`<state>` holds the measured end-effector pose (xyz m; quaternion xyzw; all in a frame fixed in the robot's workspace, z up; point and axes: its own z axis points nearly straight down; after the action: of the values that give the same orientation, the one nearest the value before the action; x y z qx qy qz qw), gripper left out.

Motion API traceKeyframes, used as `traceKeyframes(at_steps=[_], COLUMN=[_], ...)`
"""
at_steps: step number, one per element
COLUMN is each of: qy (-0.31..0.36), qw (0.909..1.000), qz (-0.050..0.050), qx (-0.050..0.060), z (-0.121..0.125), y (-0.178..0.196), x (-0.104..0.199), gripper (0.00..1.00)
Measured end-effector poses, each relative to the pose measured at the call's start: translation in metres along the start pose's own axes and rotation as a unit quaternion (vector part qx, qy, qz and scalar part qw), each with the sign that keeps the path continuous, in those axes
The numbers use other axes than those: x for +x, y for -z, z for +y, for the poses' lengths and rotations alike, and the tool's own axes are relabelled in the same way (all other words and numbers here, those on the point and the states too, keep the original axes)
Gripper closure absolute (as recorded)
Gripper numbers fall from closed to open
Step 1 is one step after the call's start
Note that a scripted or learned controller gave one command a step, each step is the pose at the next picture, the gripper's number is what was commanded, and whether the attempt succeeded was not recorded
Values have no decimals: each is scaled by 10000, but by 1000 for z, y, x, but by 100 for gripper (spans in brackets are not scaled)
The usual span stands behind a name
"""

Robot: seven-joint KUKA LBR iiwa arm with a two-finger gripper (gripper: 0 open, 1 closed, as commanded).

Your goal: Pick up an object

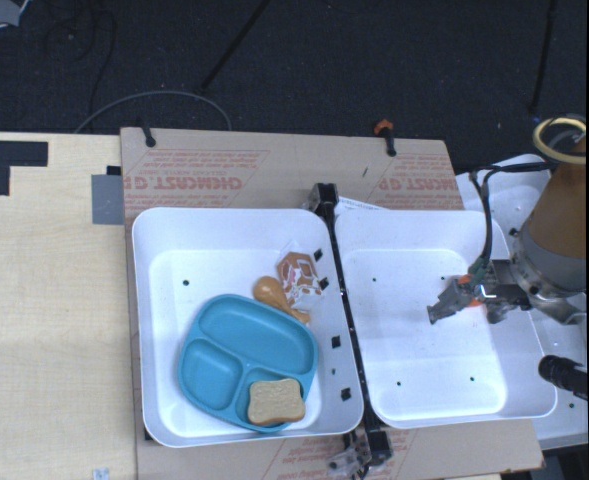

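Blue plastic catches my eye first: a divided tray (239, 353) lies in the left bin (164, 268), tilted toward the lower right corner, with a slice of toast (276, 401) resting in its lower right compartment. Just above the tray's upper right rim I see a tan, drumstick-like toy (274, 295), and touching that a small clear-wrapped brown item (298, 271) close to the divider between the bins. These are the things I could pick, and all of them sit in the left bin. The right bin (414, 388) is where my end effector (444, 308) hangs, over its right half, well apart from every object. From this angle I cannot tell how far its fingers are spread, and I see nothing between them. The grey arm (559, 238) comes in from the right. Both bins rest on a cardboard sheet (274, 173) on the pale wooden surface (44, 318).
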<state>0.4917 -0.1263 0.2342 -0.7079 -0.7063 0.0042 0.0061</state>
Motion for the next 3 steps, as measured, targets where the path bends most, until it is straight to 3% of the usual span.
traceKeyframes(at_steps=[1, 3], qy=[12, 12], qw=[10000, 10000], qz=[-6, 3], qx=[-52, -26], z=[2, -3], y=[6, -102], x=[0, 19], gripper=[0, 0])
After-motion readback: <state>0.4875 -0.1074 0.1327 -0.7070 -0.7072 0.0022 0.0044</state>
